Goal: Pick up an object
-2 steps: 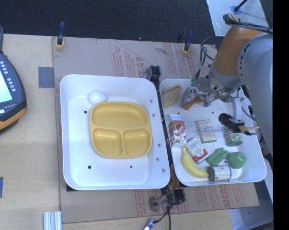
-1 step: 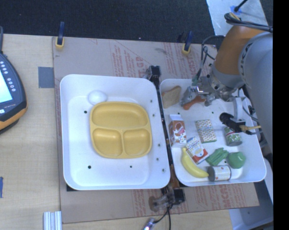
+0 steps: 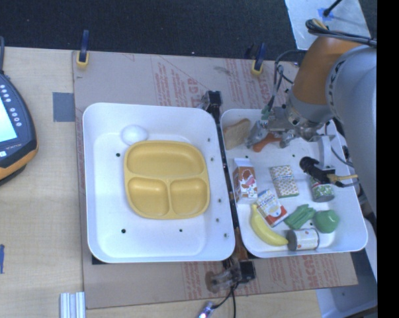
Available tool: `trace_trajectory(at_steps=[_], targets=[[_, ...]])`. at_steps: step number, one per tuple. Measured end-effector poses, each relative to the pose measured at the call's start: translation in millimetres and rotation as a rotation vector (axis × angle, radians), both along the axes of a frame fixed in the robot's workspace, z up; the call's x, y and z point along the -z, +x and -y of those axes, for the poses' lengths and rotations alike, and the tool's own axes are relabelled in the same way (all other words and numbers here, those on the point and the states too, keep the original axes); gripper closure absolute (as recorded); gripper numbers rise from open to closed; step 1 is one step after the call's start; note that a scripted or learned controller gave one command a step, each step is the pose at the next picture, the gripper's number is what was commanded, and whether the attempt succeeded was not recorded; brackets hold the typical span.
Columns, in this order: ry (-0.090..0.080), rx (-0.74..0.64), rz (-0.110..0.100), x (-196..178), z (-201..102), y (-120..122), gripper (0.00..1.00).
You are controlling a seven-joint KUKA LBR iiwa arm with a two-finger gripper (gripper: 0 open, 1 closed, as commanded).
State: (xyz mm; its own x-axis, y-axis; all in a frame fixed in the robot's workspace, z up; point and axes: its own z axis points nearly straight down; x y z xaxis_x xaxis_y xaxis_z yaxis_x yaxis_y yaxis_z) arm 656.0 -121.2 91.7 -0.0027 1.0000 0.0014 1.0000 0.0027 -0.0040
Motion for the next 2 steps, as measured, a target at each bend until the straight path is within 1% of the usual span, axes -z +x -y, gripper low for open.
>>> trace_trajectory(at_steps=[1,2], targets=[[0.000,0.000,-0.001,0.1,-7.8,-0.1,0.00],[0.000,0.000,0.001,-5.3,-6.5,0.2,0.00]])
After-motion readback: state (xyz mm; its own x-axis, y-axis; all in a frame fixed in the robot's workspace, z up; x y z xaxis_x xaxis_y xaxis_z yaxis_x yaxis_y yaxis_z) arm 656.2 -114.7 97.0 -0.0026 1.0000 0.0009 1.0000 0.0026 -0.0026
